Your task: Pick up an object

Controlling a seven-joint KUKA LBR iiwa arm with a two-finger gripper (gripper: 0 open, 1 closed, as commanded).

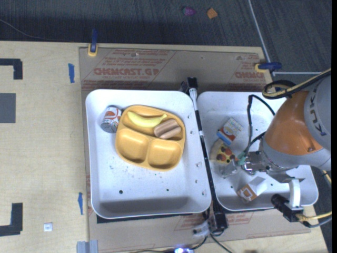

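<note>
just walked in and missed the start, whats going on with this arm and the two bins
A grey and orange robot arm reaches from the right into the right bin, trying to pick something up. Its end effector hangs low among small packaged items, next to a colourful packet and above a small box; nothing is clearly in its grasp. In the left bin sit a yellow divided tray with a banana and a sausage, and a can.

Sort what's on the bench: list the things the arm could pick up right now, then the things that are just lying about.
In play, right bin, near the gripper:
- small snack packet
- white and blue carton
- small brown and white box

Lying about, left bin:
- yellow divided tray
- banana and sausage in the tray
- crushed can beside the tray
</note>
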